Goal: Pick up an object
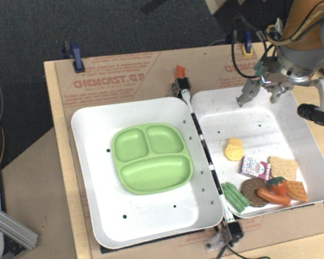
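My gripper hangs over the back of the right bin, open, its two fingers spread with nothing between them. The toy foods lie well in front of it, toward the bin's near right corner. A yellow piece sits closest to the gripper. Behind it lie a small purple and white carton, a tan toast slice, a waffle, a brown patty, a red sausage and a green pea pod.
The left bin bears a green divided plate. A black ridge runs between the two bins. Clamps stand at the bench's back edge, one blue and one orange.
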